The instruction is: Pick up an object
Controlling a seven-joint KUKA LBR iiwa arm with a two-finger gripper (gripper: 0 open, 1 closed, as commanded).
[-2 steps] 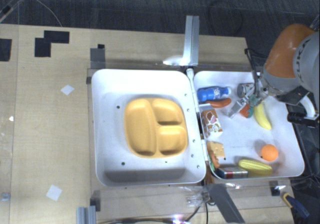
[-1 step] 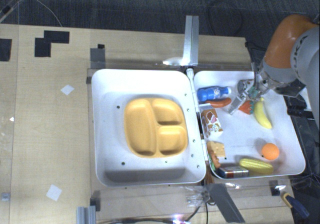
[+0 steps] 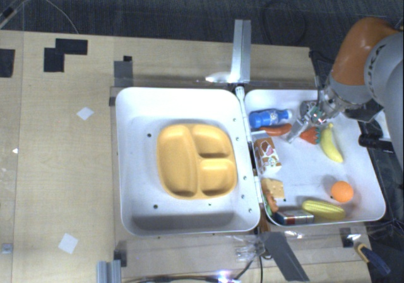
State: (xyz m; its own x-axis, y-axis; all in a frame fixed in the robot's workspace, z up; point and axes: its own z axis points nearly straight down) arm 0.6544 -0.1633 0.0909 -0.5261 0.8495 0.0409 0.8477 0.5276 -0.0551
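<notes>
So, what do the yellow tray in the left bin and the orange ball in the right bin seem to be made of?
The yellow tray looks like moulded plastic, matte: smooth rounded compartments, one even colour. The orange ball seems plastic or rubber, perhaps a toy fruit; its surface is uniform, but too small to tell the finish.

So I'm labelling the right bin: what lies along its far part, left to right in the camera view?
Blue bottle → gripper → banana.
</notes>
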